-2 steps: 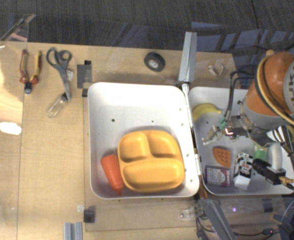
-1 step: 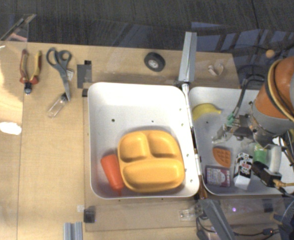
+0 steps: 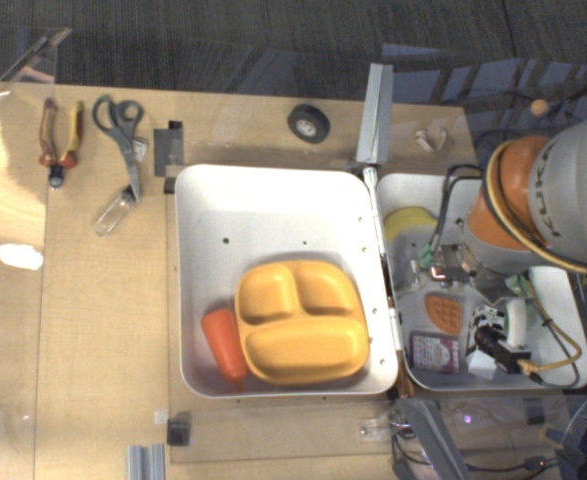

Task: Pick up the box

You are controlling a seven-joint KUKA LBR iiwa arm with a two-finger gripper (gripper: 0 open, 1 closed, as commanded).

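Two bins sit side by side, and the small purple box (image 3: 434, 350) lies flat near the front of the right bin (image 3: 558, 376), just beside an orange disc (image 3: 444, 313). The gripper (image 3: 443, 266) hangs low over that bin, a bit farther back than the box; can't tell how it's set. Box looks untouched, so the pick is basically all left. The left bin (image 3: 273, 203) holds a yellow tray (image 3: 299, 320).
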